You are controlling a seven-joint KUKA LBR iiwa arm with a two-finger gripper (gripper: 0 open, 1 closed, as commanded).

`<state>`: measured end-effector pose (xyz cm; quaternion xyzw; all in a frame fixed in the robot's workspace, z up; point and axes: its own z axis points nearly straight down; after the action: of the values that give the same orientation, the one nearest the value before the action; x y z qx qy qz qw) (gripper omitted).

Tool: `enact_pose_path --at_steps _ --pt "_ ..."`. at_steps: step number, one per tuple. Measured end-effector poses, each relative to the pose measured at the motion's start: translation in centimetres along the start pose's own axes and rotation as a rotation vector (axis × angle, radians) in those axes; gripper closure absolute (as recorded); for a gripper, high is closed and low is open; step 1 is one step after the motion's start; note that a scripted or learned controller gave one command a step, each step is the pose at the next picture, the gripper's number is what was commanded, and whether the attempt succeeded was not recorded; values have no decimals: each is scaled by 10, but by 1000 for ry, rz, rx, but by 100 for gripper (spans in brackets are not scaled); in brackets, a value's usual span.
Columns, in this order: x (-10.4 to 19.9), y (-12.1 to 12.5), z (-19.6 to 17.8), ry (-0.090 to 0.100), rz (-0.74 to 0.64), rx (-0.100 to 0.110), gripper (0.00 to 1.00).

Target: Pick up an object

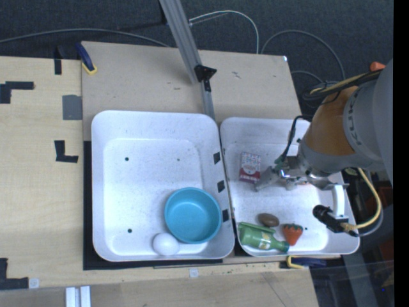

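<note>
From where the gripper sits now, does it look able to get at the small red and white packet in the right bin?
Probably yes. The gripper sits low in the right bin, right beside the red and white packet, with nothing between them. The brown piece, green bottle and strawberry lie apart, nearer the front wall.

- Single fixed camera, mounted above the bench (147,75), looking down at a slant.
- Both white bins fill mid-frame: left bin (108,171), right bin (268,130).
- Arm (348,123) enters at right of frame.
- Moderate stand-off; dark floor across the top edge.
</note>
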<state>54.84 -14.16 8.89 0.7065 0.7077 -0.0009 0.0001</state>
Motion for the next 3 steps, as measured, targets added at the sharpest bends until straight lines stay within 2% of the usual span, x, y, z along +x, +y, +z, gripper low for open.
enact_pose_path --at_steps 1,3 --pt "1 0 -10 1 -1 1 100" --pt "-3 13 -101 0 0 -5 100"
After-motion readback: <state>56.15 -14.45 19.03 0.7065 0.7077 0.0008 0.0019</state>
